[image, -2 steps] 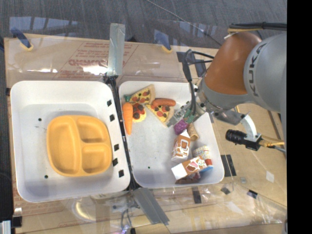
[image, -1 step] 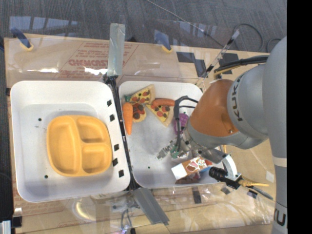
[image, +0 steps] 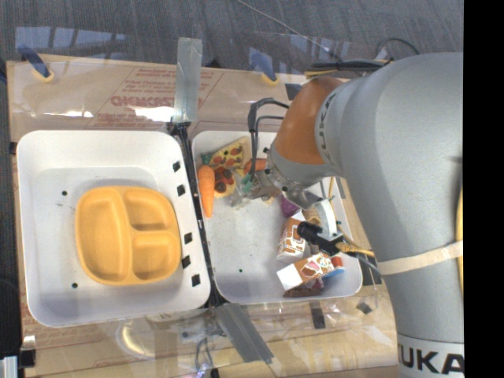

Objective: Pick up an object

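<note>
Camera view, looking down at a slant: found the gripper (image: pixel 246 189) low inside the right bin (image: pixel 246 278), in its far half, pointing toward that bin's left wall. Could not tell whether open or closed, being small there and mixed with the things under it; could not tell either whether touching any of them.

Just beside it, on the left, saw a carrot (image: pixel 205 191): orange, smooth, long and tapering, with the thick end toward the far side and the thin tip toward the near side. Lay flat along the left wall of the right bin and seemed to touch that wall.

Just beyond the gripper, near the far wall, noticed a flat colourful piece (image: pixel 230 156) with red, yellow and dark spots like printed fruits. Between this piece and the carrot saw a small dark thing (image: pixel 224 181); could not name it. Close under the wrist, partly hidden, saw a purple thing (image: pixel 288 208).

Toward the near right corner of the same bin, saw a brown and white carton (image: pixel 291 241), tilted, and just nearer a white carton with red and orange print (image: pixel 303 274), lying on its side.

Behind the gripper, followed the orange band (image: pixel 303 132) and then the big grey arm (image: pixel 409 172), covering the right edge of that bin.

In the left bin (image: pixel 35 211), well apart from the gripper, saw a yellow divided tray (image: pixel 126 233) with three compartments, lying flat in the middle. Under both bins, saw brown cardboard (image: pixel 94 93) with red print.
</note>
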Robot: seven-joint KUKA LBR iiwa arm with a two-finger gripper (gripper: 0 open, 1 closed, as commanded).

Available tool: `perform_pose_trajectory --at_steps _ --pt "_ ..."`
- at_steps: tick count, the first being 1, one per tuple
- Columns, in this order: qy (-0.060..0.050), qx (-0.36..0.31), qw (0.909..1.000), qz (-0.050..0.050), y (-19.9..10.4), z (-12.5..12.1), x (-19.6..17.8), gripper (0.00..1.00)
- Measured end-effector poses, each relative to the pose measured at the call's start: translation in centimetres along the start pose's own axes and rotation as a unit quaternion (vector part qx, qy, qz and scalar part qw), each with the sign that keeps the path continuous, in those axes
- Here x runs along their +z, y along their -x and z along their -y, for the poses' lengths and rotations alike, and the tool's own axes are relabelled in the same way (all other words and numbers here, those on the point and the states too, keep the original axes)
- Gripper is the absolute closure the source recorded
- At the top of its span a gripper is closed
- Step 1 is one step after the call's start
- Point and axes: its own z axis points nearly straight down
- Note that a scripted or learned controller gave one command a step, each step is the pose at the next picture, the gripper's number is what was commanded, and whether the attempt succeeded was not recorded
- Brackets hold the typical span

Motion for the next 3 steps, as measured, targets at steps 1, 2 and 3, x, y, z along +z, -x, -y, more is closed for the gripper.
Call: perform_pose_trajectory --at_steps 1,2,3 --pt "0.006 0.060 0.9982 0.002 -1.4 -1.8 -20.1 1.00" --pt "0.001 0.060 0.9982 0.001 -1.5 -1.7 -19.6 0.00" --pt "-0.003 0.116 0.9933 0.000 1.9 3.6 -10.6 0.00"
